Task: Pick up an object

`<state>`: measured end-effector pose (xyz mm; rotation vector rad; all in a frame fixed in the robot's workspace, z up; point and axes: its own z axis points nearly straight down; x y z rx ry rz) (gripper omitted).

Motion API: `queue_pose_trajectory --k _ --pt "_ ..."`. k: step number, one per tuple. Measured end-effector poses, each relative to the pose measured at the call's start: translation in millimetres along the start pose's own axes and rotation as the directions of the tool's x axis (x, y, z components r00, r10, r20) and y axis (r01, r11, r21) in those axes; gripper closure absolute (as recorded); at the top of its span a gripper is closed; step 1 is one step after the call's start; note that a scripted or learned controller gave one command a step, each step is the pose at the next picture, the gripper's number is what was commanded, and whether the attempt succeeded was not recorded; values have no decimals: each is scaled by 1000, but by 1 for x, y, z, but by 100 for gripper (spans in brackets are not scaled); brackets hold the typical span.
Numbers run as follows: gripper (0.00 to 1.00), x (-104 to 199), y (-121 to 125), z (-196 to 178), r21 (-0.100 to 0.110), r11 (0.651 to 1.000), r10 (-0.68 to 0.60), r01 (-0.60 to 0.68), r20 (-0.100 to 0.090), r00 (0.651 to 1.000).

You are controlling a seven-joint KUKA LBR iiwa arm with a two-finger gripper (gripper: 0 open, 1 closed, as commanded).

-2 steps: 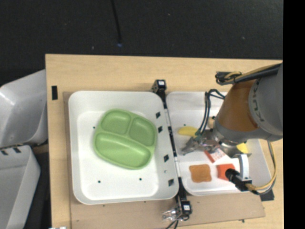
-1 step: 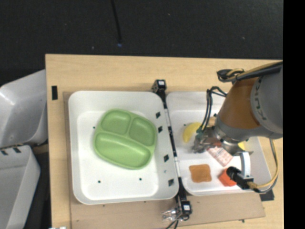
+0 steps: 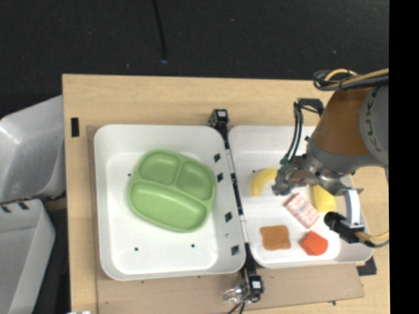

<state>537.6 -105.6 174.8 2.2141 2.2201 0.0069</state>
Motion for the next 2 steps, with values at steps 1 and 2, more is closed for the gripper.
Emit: queue_pose_trajectory --k 1,2 --pt "100 1 -8 -53 1 1000 -1 1 0 1000" --pt "100 0 -6 -90 1 1000 -1 1 0 1000"
